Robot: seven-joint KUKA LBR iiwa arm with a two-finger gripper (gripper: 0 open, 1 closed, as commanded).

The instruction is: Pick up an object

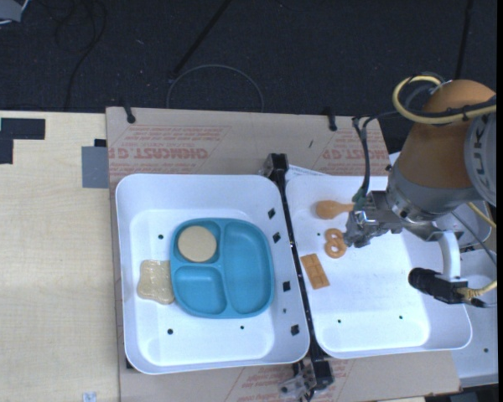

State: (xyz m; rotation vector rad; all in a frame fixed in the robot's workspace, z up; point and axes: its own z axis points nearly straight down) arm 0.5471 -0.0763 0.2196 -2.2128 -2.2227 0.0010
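In the right bin lie three small things: an orange pretzel, a tan spoon-shaped piece further back, and a flat orange-brown rectangular piece nearer the front. My gripper hangs just right of the pretzel and below the spoon-shaped piece, close over the bin floor. I see nothing between its fingers, and their spread is hidden from this angle.
The left bin holds a blue divided plate with a round tan cookie in one compartment, and a pale yellowish piece beside the plate's left edge. A black divider separates the bins.
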